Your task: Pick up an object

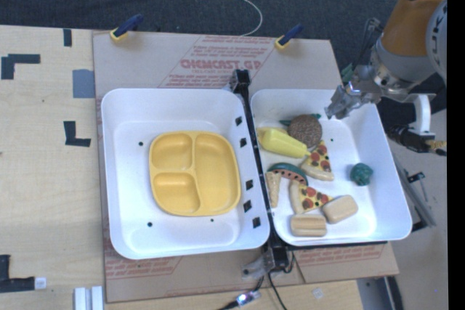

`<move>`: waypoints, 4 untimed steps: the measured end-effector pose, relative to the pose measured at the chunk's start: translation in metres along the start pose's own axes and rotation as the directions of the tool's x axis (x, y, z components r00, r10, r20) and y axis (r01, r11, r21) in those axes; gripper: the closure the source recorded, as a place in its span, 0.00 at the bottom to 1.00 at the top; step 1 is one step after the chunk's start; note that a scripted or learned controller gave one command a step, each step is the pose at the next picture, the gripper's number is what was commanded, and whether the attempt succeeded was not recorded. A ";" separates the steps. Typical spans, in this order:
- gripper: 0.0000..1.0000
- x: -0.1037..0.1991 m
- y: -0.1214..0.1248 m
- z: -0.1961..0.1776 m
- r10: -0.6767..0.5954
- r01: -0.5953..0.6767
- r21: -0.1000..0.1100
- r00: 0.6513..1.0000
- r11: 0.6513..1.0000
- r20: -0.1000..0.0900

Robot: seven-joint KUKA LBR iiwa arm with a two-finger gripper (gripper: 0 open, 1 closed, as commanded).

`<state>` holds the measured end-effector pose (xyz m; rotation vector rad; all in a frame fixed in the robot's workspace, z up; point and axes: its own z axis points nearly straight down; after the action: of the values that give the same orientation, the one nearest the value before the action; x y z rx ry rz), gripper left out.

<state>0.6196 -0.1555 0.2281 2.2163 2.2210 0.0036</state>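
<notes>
The left bin (116, 156) holds a yellow divided plate (195, 172). The right bin (385, 156) holds the toy food: a yellow piece (282, 143), brown cookie (306, 130), pizza slices (317, 162), green ball (361, 173). Nothing is grasped yet; I judge this the approach, calling for descent onto one item. The pincer (338, 107) hovers at the far right rim, arm slanting in from the right; spread or pressed together, I cannot tell.

Toy foods (309, 174) — loosely clustered in right bin (378, 156)

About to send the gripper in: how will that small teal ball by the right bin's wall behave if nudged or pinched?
The teal ball looks round, so it would probably roll if nudged. It sits alone on bare bin floor, so nothing nearby would stop it. Small and curved, it may slip from a pinch.
</notes>
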 end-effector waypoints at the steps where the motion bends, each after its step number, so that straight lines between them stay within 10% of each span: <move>1: 1.00 0.058 0.000 -0.007 -0.005 0.005 0.005 1.000 1.000 -0.003; 4: 1.00 0.181 -0.026 0.014 -0.001 0.001 0.008 1.000 1.000 -0.001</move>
<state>0.5935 0.0256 0.2138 2.2195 2.2271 -0.0046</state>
